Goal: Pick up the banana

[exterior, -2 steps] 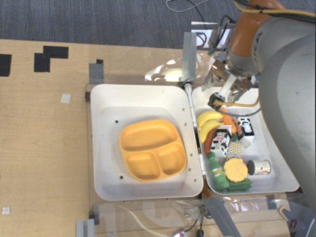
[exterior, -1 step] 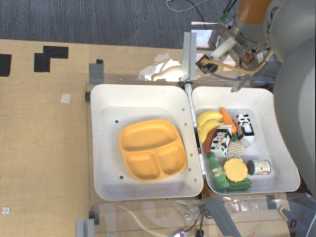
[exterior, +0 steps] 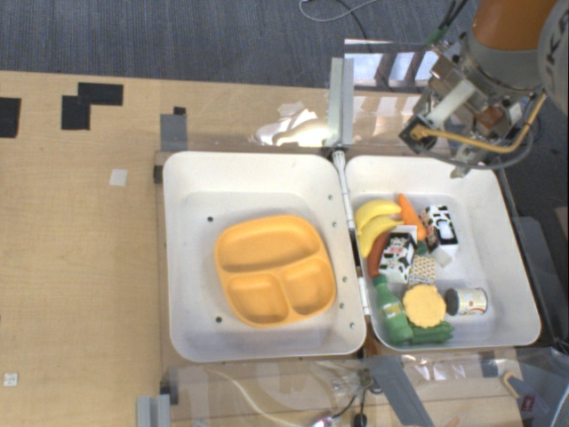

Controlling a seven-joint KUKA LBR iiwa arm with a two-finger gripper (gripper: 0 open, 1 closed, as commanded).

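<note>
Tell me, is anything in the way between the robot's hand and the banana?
Nothing visible blocks it. The gripper hangs above the right bin's far edge, and the banana lies uncovered at the bin's left side, though a carrot and small carton crowd it.

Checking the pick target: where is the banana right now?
The banana lies in the right bin, at its upper left by the divider, beside the carrot.

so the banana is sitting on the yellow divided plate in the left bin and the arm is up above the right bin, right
Not quite. The camera view shows the banana in the right bin, at its left side next to the carrot and the other items. The yellow divided plate in the left bin has nothing on it. The rest holds: the arm is up above the right bin's far edge.
</note>
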